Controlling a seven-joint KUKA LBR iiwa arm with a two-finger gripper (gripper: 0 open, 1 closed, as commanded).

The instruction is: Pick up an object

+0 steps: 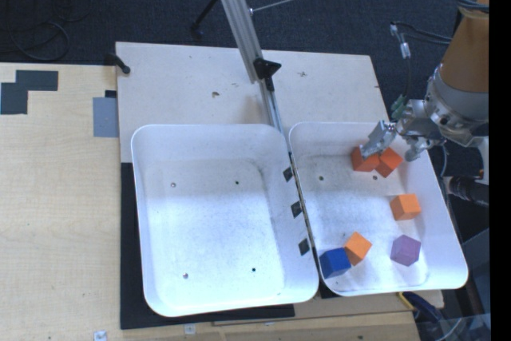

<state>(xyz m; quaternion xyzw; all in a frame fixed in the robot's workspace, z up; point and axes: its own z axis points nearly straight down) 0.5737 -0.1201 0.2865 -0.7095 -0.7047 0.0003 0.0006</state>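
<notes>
Two white bins of smooth plastic, faintly glossy: the left bin point(160, 141) has a speckled floor, the right bin point(447, 267) a cleaner one. Bench point(56, 196) of pale wood with a matt finish. A matt cream board point(192, 84) lies under the bins. A ribbed metal rail point(235, 8), silvery and shiny. Blocks look matt and smooth: red block point(365, 162), orange block point(406, 206), purple block point(406, 250), blue block point(334, 261). Metallic grey gripper point(391, 136).
</notes>
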